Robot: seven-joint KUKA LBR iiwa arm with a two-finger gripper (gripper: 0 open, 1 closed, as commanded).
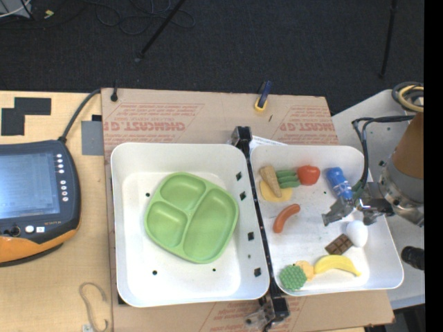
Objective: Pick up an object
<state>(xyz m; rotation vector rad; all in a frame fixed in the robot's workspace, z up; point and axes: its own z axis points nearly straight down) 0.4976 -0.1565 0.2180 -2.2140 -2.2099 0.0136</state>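
On your counter [69, 282], the left bin [131, 254] carries a green divided plate [192, 216]. The right bin [311, 247] carries the small things: a yellow banana [338, 265] at the near edge, a red sausage [286, 217] mid-bin, a blue bottle [338, 182] by the far right wall, a brown chocolate piece [338, 244] and a white egg [357, 234]. Your gripper [344, 210] hangs just above the egg, fingers spread apart, nothing between them.
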